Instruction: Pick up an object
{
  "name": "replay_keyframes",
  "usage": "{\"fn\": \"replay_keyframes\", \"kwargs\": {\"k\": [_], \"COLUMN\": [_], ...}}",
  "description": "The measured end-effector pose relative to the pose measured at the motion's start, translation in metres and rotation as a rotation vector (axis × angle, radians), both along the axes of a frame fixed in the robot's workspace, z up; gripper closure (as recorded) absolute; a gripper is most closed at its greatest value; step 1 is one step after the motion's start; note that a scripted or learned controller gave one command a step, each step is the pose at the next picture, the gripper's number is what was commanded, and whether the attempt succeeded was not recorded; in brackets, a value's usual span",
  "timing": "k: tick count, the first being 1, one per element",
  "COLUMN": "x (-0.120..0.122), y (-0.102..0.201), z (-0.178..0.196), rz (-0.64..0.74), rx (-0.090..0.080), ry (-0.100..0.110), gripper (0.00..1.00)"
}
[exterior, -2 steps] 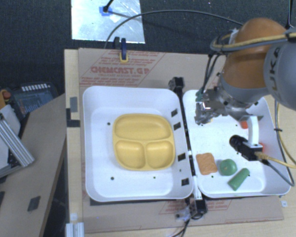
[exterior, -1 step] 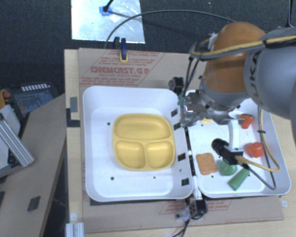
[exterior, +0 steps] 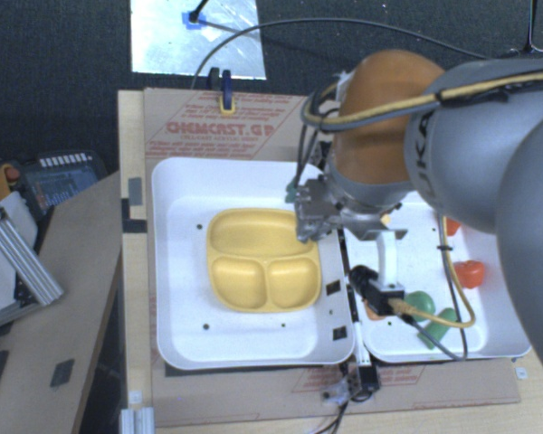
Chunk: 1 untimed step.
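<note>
Yellow 3-compartment tray (exterior: 261, 265) in left bin (exterior: 176, 242), right rim just beneath end effector (exterior: 309, 217), finger state indiscernible.

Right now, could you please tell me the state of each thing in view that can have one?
yellow tray: upright in the left bin, three compartments bare.
gripper: low over the tray's right rim; grip cannot be told.
green object: lying in the right bin, partly behind cables.
orange object: resting in the right bin, apart from the gripper.
</note>
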State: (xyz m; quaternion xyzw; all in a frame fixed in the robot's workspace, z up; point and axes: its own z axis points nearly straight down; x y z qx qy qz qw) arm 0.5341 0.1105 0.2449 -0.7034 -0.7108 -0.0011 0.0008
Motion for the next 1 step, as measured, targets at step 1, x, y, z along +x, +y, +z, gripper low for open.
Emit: {"fn": "replay_keyframes", "kwargs": {"k": [1], "x": [0.0007], "y": [-0.0036], "z": [0.0002], "rz": [-0.006], "rx": [-0.002], "ry": [-0.001], "gripper": [0.0]}}
